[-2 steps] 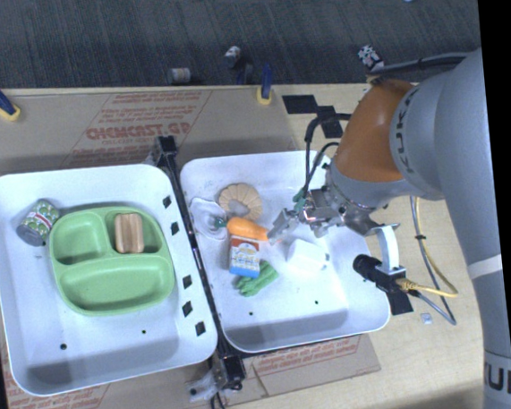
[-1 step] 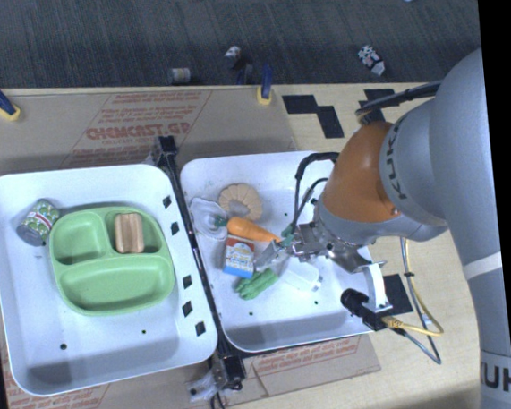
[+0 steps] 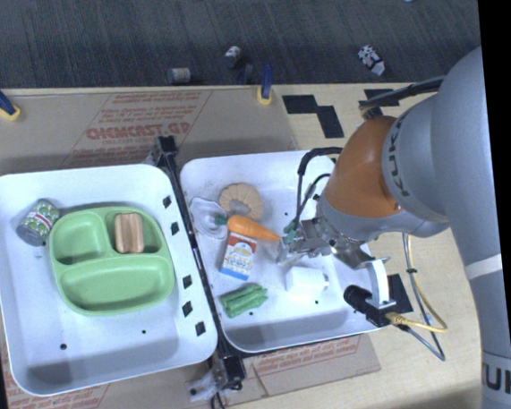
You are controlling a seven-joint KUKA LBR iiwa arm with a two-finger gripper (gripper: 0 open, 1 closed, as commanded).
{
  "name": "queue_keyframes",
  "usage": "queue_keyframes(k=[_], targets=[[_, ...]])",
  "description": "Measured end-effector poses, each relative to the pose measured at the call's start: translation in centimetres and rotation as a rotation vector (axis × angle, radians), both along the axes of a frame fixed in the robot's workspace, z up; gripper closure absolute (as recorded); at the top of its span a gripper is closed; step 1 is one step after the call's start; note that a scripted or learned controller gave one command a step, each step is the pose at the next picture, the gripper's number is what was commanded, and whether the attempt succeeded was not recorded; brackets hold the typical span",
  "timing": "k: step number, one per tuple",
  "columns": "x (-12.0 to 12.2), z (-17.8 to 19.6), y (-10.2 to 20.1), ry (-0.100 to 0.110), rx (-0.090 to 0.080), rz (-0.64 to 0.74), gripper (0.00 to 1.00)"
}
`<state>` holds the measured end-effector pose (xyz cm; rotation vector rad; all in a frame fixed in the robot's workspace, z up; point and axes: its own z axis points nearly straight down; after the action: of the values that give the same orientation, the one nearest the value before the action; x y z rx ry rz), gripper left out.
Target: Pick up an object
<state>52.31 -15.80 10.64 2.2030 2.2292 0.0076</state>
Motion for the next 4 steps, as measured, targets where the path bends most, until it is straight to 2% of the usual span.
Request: queue_keyframes(k=[1,2,3,4], targets=[[-3.1,12.4,-4.0,0.007,0.0,-0.007,1.0],[-4.7,2.8,-5.3,0.013,0.003,-0.006,1.0],[-4.6,10.5,-5.4,0.007,0.001,-0.006,1.0],[-4.7,8.8,-5.3,0.012,0.003,-0.006,1.0]])
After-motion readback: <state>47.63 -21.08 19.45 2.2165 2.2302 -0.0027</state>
